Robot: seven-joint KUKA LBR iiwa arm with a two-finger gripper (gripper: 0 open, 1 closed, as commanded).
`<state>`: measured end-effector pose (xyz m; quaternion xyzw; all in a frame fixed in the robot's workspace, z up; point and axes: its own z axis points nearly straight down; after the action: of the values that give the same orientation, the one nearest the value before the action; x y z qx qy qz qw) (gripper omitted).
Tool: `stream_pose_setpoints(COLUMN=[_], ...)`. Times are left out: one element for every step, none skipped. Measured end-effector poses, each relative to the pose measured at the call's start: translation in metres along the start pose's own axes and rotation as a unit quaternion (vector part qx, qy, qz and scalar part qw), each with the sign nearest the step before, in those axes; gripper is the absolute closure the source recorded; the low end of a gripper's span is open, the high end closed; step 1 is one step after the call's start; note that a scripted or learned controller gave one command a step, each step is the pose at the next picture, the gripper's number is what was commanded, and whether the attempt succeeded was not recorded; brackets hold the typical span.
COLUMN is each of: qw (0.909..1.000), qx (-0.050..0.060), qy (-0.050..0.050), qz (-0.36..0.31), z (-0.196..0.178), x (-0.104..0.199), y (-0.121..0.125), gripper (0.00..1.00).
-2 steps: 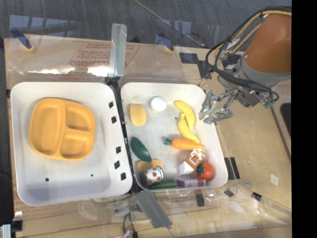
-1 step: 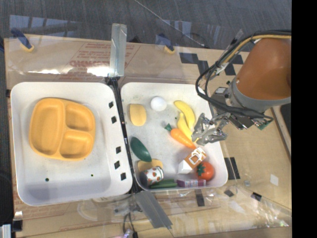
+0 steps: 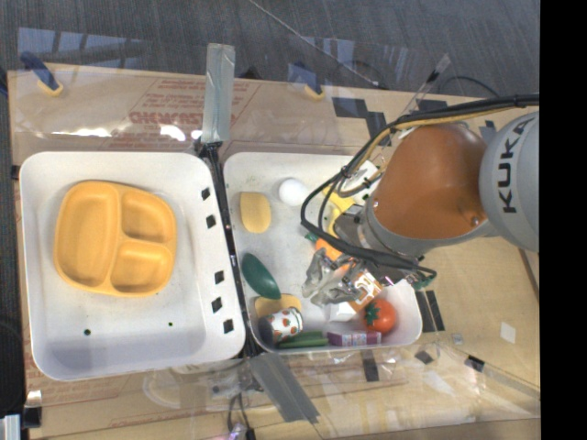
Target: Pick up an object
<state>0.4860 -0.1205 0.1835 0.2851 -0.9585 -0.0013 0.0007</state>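
- The arm (image 3: 459,186) fills the right middle of the frame, its grey body lettered KUKA at the right edge and its orange band a broad dome over the right bin, with black and yellow cables looping off its left side.
- The left bin (image 3: 55,337) takes up the left half of the bench, white and shallow, its lower part bare.
- The right bin (image 3: 266,168) sits just beside it, sharing a taped seam down the centre of the frame; its right portion is covered by the arm.
- A yellow divided plate (image 3: 115,236) with three compartments lies in the upper part of the left bin.
- The gripper (image 3: 337,280) hangs low in the right bin, centre-right of the frame, among the clutter; whether its metal parts are apart or together cannot be told, and nothing can be made out between them.
- A pale yellow oval piece (image 3: 255,212) lies in the upper left of the right bin.
- A dark green leaf-shaped item (image 3: 260,276) lies below it, near the seam.
- A red tomato-like toy (image 3: 380,317) rests in the bin's lower right, just beside the gripper.
- A small painted figure (image 3: 284,322) sits at the bin's lower left.
- A green stick (image 3: 303,340) and a purple packet (image 3: 353,338) lie along the bottom wall.
- A white ball (image 3: 292,191) sits near the top of the right bin.
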Motion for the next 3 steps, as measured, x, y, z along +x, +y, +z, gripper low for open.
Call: stream_pose_setpoints(qw=[0.9953, 0.9995, 0.9998], qx=[0.004, 0.003, 0.002], qy=[-0.002, -0.002, -0.002], qz=[-0.097, -0.032, -0.02], z=[-0.078, -0.109, -0.124], x=[-0.014, -0.044, -0.081], y=[-0.007, 0.009, 0.036], gripper=[1.0, 1.0, 1.0])
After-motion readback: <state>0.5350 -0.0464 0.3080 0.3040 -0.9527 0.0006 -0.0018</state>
